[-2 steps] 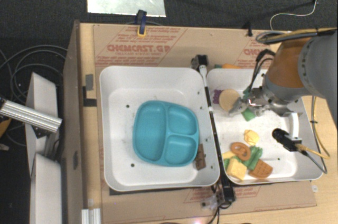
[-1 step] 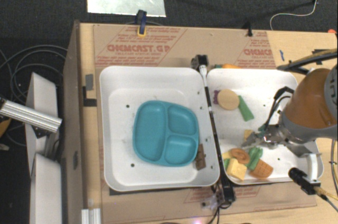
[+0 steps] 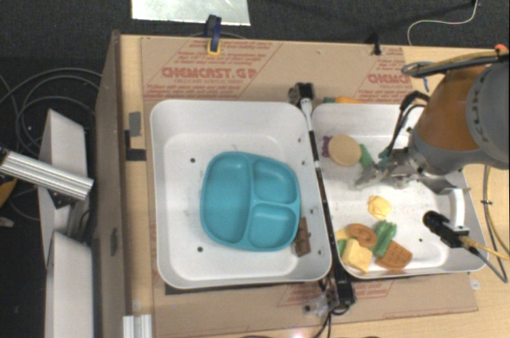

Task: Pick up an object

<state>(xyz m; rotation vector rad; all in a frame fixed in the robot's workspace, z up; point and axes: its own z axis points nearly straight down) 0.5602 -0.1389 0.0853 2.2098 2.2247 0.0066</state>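
The gripper (image 3: 374, 171), jaws' state indeterminate, sits in the right white bin (image 3: 460, 261) between a round tan bun (image 3: 345, 150) and a yellow lump (image 3: 379, 207).

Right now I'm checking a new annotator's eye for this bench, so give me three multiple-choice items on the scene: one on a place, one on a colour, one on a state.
1. Where does the divided plate lie?
A. left bin
B. right bin
C. on the cardboard

2. What colour is that plate?
A. red
B. teal blue
C. yellow

3. How does the tool stand relative to the food pieces?
A. in the left bin
B. over the right bin, near the round tan piece
C. outside both bins

Key: 1 A, it rests on the floor of the left bin. 2 B, its whole surface is teal blue. 3 B, the arm reaches from the right and its tip is above the right bin, beside the tan piece.
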